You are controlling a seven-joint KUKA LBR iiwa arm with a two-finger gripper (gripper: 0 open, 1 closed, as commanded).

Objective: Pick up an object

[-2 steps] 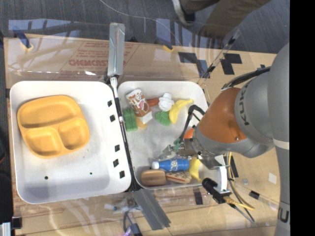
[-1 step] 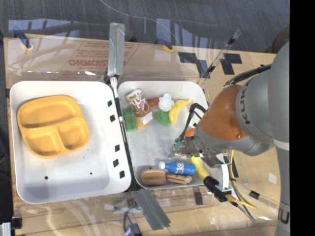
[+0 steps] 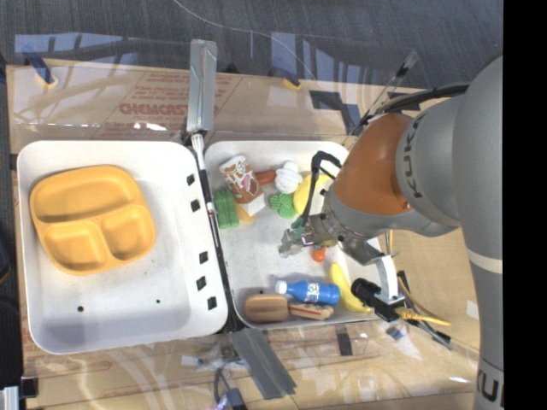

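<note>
My gripper (image 3: 297, 240) hangs low over the middle of the right bin (image 3: 256, 259), just below a yellow-green toy (image 3: 303, 193). A small orange piece (image 3: 320, 252) shows right beside its fingers; whether it is held I cannot tell. Around it lie a green block (image 3: 226, 208), a printed cup (image 3: 238, 176), a white and green toy (image 3: 285, 186), a blue bottle (image 3: 310, 292), a hot dog toy (image 3: 282, 307) and a banana (image 3: 345, 283).
The left bin (image 3: 162, 306) holds a yellow divided plate (image 3: 90, 216). A metal clamp bar (image 3: 201, 88) stands at the back between the bins. The arm's grey and orange body (image 3: 402, 173) covers the right bin's right side.
</note>
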